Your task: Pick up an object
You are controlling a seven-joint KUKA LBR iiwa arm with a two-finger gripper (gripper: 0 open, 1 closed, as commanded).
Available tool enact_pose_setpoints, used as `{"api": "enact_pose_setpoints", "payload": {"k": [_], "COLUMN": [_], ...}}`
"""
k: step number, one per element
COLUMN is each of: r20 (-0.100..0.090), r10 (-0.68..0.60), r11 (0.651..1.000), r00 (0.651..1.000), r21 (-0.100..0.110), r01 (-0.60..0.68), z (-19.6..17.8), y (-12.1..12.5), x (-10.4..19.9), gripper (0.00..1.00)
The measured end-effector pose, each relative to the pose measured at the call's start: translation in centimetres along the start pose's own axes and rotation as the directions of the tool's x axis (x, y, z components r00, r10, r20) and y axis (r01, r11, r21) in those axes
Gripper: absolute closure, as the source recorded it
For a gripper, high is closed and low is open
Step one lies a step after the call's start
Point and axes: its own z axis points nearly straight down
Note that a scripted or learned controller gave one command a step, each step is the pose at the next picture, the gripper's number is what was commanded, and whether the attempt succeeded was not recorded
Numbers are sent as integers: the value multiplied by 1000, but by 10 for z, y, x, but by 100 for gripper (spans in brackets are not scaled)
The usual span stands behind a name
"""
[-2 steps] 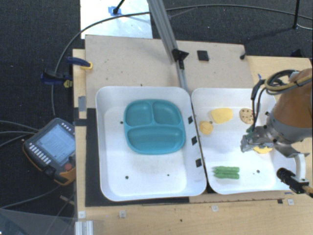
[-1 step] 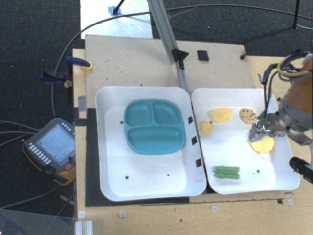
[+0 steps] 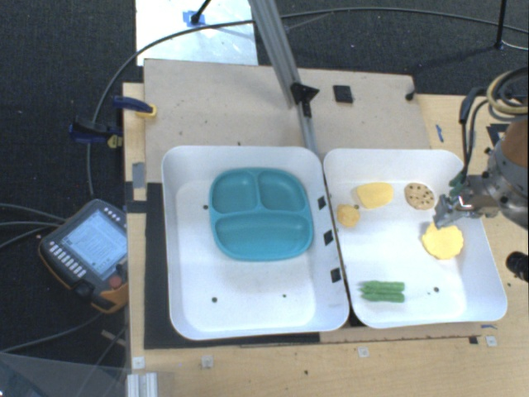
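The right bin holds several food pieces. A yellow oval piece lies at its back, and a small yellow round piece lies left of it. A chocolate-chip cookie rests near the back right. A flat yellow piece sits toward the right wall, and green beans lie near the front. My gripper hangs at the bin's right side, just above the flat yellow piece and right of the cookie.
The left bin holds a teal divided plate. A grey pole slants across the back of the bench. A teach pendant lies on the floor at left, with cables around it.
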Motion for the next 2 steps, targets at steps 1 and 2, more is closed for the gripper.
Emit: {"api": "enact_pose_setpoints", "payload": {"k": [1,2], "r20": [-1,-2], "r10": [0,-3], "r11": [1000,1000], "r00": [1000,1000], "r21": [1,3], "r01": [0,3], "z": [15,30], "y": [1,10], "x": [51,102], "gripper": [100,100]}}
